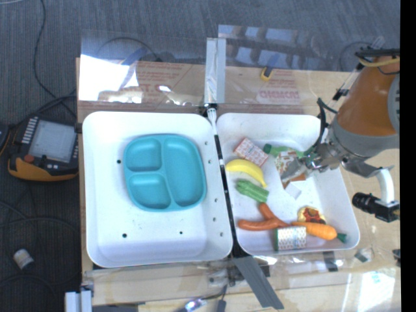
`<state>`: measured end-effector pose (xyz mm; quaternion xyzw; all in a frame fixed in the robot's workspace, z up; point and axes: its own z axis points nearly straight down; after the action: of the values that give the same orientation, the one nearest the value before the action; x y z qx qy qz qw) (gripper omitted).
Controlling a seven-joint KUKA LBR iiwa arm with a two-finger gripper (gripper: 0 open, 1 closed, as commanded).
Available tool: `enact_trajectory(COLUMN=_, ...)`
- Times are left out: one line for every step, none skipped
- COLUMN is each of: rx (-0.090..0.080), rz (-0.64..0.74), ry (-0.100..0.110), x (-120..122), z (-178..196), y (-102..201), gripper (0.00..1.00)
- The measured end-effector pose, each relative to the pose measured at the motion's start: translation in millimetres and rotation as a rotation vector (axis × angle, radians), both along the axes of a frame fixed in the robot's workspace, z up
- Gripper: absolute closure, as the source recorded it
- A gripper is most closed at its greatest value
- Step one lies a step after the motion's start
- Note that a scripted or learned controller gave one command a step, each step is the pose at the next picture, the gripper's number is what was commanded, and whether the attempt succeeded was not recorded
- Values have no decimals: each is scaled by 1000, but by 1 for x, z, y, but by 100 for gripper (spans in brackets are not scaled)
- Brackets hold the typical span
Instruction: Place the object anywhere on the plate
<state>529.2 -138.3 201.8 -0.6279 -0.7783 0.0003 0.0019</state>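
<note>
A teal plate point(162, 172) with three compartments lies in the left bin point(104, 233). My gripper point(300, 168) hangs low over the right bin point(344, 194), near its right wall, just beside a green and white packet point(285, 158). A small white piece point(292, 188) lies right below it. Also in that bin are a yellow banana point(246, 169), a green vegetable point(251, 190), a pink checkered box point(251, 151), an orange carrot point(317, 230), a long red-orange piece point(260, 223) and a small can point(291, 238).
A clear upright divider point(214, 70) stands behind the seam between the bins. The grey arm with its orange band point(367, 109) comes in over the right bin's far right corner. A handheld pendant point(45, 149) lies on the floor at the left.
</note>
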Motion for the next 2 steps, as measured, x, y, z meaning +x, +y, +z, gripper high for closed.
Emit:
enact_trajectory(rx=-9, rz=197, ry=1, x=51, z=-21, y=117, gripper=100)
enact_trajectory(rx=-4, rz=391, ry=0, x=74, z=-21, y=184, gripper=100)
